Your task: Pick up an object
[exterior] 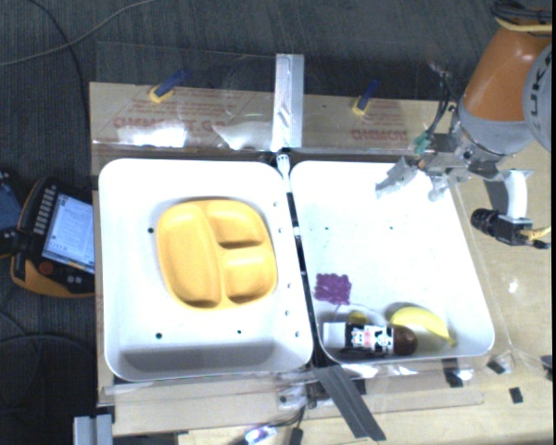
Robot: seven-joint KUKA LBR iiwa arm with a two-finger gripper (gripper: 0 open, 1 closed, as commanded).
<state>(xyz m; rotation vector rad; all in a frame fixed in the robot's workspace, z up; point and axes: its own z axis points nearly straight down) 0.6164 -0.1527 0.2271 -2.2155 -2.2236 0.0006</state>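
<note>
Two white bins side by side at frame centre. Left bin [130, 341] holds a yellow divided tray [218, 251]. Right bin [463, 276]: purple object [333, 287] near its lower left, dark bottle [375, 339] lying along the bottom wall, banana [421, 323] just beside it. Gripper [415, 180] over the right bin's upper right, fingers spread, nothing between them. Handheld pendant [56, 239] at far left.

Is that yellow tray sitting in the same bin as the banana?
No. The yellow tray lies in the left bin, while the banana lies in the right bin, near its front edge.
</note>
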